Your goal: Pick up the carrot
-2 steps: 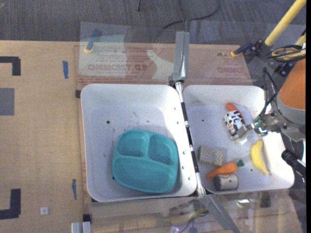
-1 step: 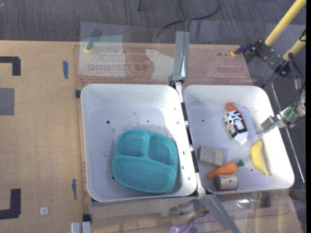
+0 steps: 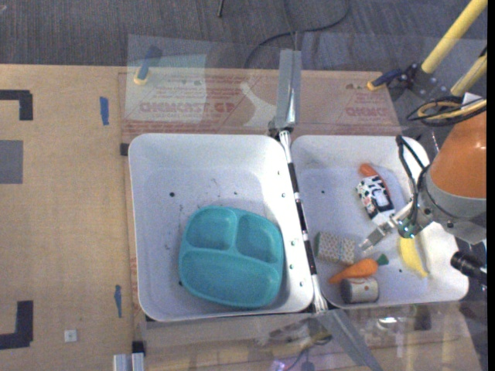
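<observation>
- Nothing of the pick is done yet: the carrot lies flat on the floor of the right bin, near its front edge, green top pointing right, untouched by the gripper.
- It sits between a speckled grey block behind it and a small can just in front (tight neighbours, both close enough to get bumped).
- What is left, by my reading: shift over the carrot, descend, close, lift.
- The arm comes in from the right, wrist bent down, and the gripper hangs over the bin just behind and right of the carrot.
- Its fingers look slightly parted, with nothing between them.
- A banana and a black-and-white cow-patterned toy lie nearby; the left bin holds a teal divided plate.
</observation>
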